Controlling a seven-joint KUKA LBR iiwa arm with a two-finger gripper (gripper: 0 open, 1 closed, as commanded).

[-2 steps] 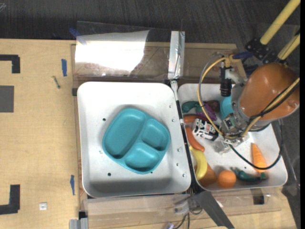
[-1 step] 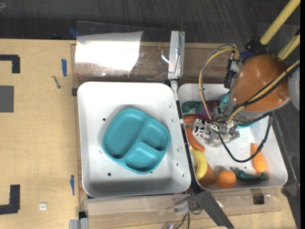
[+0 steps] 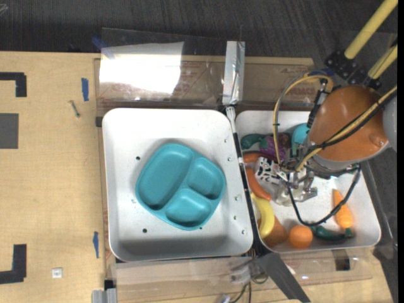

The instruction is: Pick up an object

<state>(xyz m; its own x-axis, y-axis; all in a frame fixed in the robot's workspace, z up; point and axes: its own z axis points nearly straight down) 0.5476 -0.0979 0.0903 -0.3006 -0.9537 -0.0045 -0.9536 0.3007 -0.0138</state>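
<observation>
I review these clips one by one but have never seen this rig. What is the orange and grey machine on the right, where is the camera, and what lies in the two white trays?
It is a robot arm, seen by one camera fixed above the bench, looking down at a slant. Its gripper reaches into the right bin, among toy food: a banana, an orange, a carrot and more. Cables hide its fingers, so I cannot tell whether anything is held. The left bin holds a blue divided plate.
</observation>
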